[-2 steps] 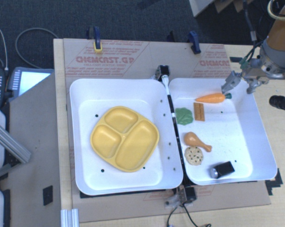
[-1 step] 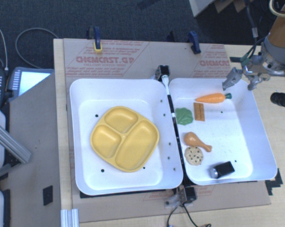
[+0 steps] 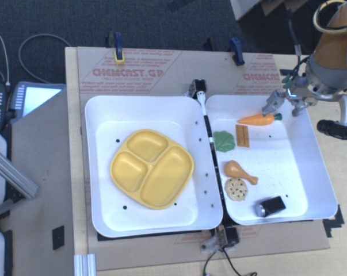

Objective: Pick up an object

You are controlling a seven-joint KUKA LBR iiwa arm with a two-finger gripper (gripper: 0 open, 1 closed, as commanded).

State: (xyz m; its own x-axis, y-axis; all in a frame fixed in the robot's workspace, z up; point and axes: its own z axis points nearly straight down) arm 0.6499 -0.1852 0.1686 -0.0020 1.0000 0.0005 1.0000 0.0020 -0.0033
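From above, the grey arm with its orange band enters at the right edge, its upper part cut off by the frame. The two-finger gripper (image 3: 285, 101) hangs over the far end of the right white bin (image 3: 311, 171), fingers spread apart, gripping nothing. The orange toy carrot (image 3: 256, 119) lies just below it; whether a fingertip touches it is unclear. Nearby lie a green leafy piece (image 3: 224, 141), a brown wafer (image 3: 242, 135), a toy drumstick (image 3: 240, 171), a speckled cookie (image 3: 236, 189) and a small black block (image 3: 270, 206). The yellow sectioned plate (image 3: 152, 168) sits in the left white bin (image 3: 98, 171).

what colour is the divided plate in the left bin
Yellow. The plate shows best in the camera view.
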